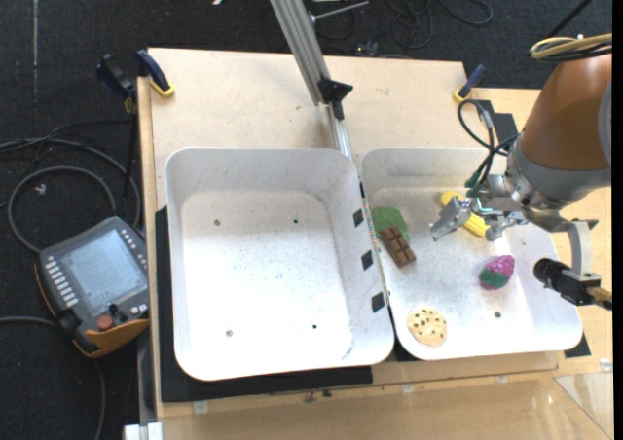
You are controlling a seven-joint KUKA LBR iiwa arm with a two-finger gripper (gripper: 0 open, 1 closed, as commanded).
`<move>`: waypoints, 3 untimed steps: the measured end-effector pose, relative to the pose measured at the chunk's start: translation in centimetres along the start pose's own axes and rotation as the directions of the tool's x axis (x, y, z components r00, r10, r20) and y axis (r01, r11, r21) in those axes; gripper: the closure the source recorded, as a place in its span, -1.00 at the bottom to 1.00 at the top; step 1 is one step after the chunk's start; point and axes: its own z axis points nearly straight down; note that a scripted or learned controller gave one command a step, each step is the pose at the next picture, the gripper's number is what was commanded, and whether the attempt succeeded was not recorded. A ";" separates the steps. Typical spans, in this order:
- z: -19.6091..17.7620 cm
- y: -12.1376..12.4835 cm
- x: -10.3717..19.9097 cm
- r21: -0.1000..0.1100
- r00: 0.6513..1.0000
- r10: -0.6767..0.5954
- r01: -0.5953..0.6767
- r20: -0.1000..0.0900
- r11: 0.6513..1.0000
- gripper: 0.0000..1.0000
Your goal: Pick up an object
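The right bin [545,331] holds several small things. A yellow toy [471,223] lies near its back, partly hidden under my gripper [470,228]. The gripper is open, one finger [446,227] left of the yellow toy and the other on its right; I cannot tell whether they touch it. A brown chocolate bar [397,245] rests on a green piece [387,218] by the bin's left wall. A magenta and green fruit [496,273] lies to the gripper's front right. A round cookie [426,326] sits near the front rim.
The left bin [185,234] stands beside the right one, sharing a raised middle wall. A slanted metal rail [297,29] runs from the back down to that wall. A teach pendant [92,277] lies off the bench at left.
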 end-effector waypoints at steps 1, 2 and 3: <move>-0.2 0.1 0.0 -0.004 1.000 0.002 -0.002 0.000 1.000 -1.00; 4.4 0.0 0.9 0.000 1.000 0.002 -0.002 0.000 1.000 -1.00; 8.9 0.3 1.2 0.001 1.000 0.003 -0.003 0.000 1.000 -1.00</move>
